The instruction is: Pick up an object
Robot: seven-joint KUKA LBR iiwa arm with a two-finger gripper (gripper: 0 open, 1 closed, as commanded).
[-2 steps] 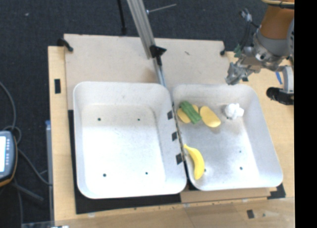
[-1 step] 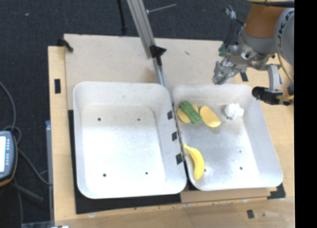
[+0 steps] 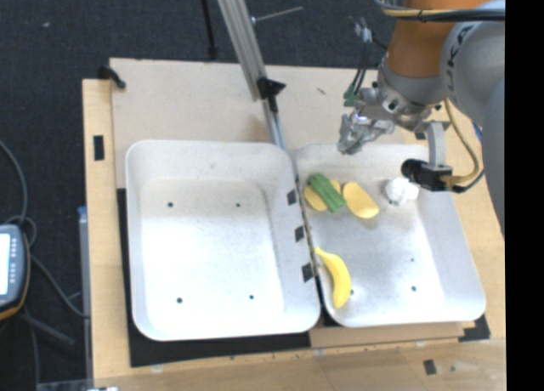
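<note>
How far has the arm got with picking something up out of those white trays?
Nothing looks picked up yet. The gripper hovers over the far rim of the right bin, with nothing visible between its fingers. The objects lie in that bin: a green piece across a yellow one, another yellow piece, a white ball and a banana. Left to do: descend, grasp one and lift.

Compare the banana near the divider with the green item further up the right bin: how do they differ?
The banana is yellow and curved; the green item is straighter. The banana lies alone by the bin's left wall, toward the near end; the green item rests against a yellow piece, closer to the claw. The banana looks longer. Both lie in the right bin, untouched by the claw.
</note>
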